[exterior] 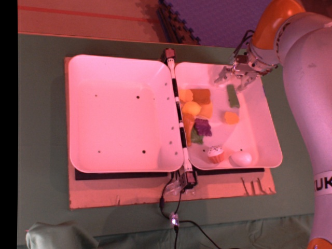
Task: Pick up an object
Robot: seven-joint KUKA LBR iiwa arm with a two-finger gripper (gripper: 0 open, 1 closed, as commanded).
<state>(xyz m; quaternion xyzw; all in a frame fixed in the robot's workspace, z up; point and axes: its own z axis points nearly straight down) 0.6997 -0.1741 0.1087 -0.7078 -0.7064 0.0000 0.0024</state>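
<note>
My gripper (pixel 234 82) hangs over the far side of the right bin (pixel 264 121), its fingers spread open with nothing between them. Just below it lies a green stick-like block (pixel 232 96). Several orange and yellow toy foods (pixel 196 102) cluster by the bin's left wall, with a small orange piece (pixel 231 118) to their right. A purple grape bunch (pixel 203 127) and a green piece (pixel 196 137) sit further forward. A cupcake (pixel 215 153) and a white egg (pixel 240 158) rest near the front wall.
The left bin (pixel 88 71) stands beside the right one, with a black-and-white divider bar (pixel 178 108) between them. Cables (pixel 174 191) trail from the front of the bins. A cloth (pixel 57 235) lies at the bench's front left corner.
</note>
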